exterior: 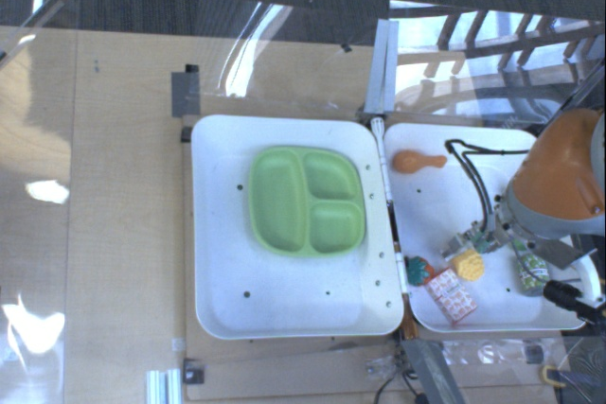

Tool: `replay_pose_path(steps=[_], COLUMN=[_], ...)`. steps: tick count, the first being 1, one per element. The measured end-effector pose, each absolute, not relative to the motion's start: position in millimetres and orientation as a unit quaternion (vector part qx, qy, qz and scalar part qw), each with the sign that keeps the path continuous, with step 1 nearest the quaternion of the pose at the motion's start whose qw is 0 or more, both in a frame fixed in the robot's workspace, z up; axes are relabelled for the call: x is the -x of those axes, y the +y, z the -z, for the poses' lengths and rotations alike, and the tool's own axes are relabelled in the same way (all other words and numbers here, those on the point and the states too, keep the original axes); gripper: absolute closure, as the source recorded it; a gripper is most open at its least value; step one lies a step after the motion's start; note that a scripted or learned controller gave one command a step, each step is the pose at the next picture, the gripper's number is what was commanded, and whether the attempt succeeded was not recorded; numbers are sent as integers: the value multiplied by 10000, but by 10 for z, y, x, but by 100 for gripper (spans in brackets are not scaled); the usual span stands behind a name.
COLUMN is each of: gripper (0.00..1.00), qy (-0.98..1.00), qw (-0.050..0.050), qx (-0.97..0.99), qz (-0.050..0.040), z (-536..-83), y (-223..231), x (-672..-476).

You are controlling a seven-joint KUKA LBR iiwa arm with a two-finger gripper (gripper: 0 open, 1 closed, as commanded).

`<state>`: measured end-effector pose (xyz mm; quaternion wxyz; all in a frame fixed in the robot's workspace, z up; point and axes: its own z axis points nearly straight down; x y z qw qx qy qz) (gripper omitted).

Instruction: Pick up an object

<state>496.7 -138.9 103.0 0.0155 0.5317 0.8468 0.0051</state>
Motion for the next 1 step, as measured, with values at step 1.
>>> replay_pose_path(steps=[1], gripper=[100], qy=[8693], qw=[46], qx=[-4943], qz=[-21], z=[-1973], y=[-883], x=[-4897])
